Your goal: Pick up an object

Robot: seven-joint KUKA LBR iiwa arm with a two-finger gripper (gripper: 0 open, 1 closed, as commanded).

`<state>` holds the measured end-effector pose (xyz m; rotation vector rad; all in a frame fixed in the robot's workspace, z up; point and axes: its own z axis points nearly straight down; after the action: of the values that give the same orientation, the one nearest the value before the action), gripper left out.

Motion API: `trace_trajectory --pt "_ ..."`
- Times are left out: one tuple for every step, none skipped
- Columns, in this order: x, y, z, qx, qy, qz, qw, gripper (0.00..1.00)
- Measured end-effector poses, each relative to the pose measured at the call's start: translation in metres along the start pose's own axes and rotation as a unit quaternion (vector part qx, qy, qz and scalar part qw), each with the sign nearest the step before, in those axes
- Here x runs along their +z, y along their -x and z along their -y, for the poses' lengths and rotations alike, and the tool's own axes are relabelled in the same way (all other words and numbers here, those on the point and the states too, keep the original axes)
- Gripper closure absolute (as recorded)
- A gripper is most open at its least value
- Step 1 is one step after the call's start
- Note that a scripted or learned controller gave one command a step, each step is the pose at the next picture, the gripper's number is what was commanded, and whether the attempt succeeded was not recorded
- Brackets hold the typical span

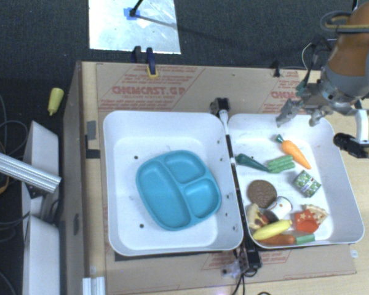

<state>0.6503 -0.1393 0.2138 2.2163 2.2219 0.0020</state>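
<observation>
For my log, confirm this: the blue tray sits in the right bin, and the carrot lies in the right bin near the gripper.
Wrong on one count: the camera view shows the blue tray in the left bin. The carrot does lie in the right bin near the gripper.

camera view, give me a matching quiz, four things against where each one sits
Things:
1 tray
2 carrot
3 banana
4 tool

Places:
A near end of the right bin
B above the right bin's far edge
C in the left bin
D far end of the right bin

Pairs: 1-C, 2-D, 3-A, 4-B
</observation>
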Motion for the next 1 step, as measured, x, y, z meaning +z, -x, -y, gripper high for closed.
trace_trajectory --pt "0.0916 0.0431 0.0013 0.001 -0.002 0.000 1.0000 0.00"
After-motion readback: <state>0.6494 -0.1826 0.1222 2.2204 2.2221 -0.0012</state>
